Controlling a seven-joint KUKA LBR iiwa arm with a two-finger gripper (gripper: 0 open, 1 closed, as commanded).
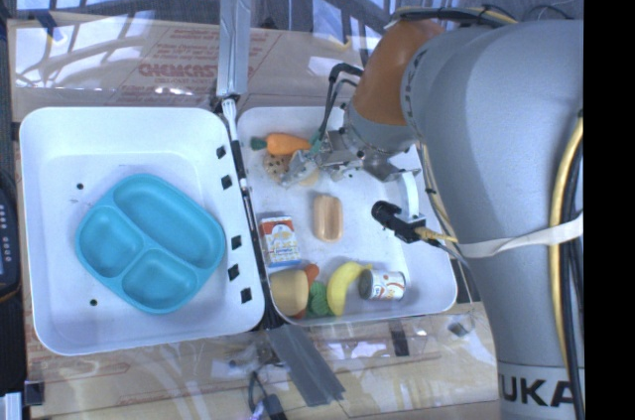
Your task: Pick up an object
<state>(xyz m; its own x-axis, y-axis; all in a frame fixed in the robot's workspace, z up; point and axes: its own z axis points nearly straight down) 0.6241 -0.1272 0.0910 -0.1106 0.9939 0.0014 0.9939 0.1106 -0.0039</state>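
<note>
My gripper [316, 160] reaches down into the far left part of the right bin [437, 269]. It hangs just right of an orange carrot [287, 144] and over a pale speckled piece [285, 169]. In front of it lies a tan bread roll [326, 216]. A small carton with a red and blue label [281, 240] lies left of the roll. Along the near wall sit a tan round piece [289, 290], a green item [318, 299], a yellow banana [343, 285] and a small can [383, 285]. I see nothing clearly between the fingers.
The left bin [60, 160] holds a blue divided plate [149, 241]. The grey arm with its orange band [392, 75] covers the right bin's far right side. A metal strip [233, 46] runs back from between the bins.
</note>
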